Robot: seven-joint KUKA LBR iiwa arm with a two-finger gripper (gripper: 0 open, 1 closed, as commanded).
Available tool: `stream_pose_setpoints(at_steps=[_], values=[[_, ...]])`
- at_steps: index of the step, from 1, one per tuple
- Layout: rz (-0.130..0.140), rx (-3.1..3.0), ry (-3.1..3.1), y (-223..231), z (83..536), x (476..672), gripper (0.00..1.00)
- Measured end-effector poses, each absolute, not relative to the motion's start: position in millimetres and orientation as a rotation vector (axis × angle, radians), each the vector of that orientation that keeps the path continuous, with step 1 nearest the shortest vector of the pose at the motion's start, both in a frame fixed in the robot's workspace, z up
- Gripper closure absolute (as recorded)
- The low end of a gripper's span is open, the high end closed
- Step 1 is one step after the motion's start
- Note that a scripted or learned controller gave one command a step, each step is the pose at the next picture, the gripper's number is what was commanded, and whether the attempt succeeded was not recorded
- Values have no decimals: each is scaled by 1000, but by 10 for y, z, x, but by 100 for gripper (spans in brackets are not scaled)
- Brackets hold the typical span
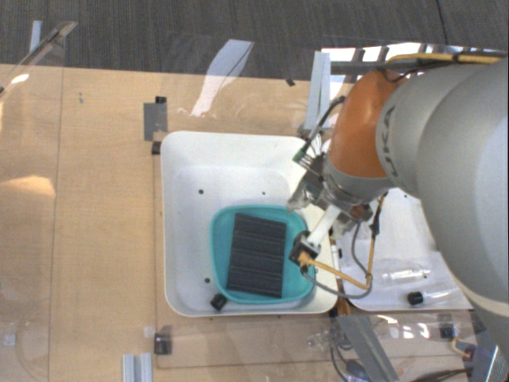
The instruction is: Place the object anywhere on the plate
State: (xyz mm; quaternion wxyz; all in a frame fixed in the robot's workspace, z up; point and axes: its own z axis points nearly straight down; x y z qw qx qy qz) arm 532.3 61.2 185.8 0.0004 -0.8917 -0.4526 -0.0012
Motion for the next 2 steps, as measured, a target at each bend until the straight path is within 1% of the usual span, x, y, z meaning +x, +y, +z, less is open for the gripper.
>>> stream_pose_setpoints(at_steps=[1, 2], values=[[-9, -2799, -1424, 621, 1961, 5340, 100], [-9, -2799, -1424, 620, 1961, 5340, 0]])
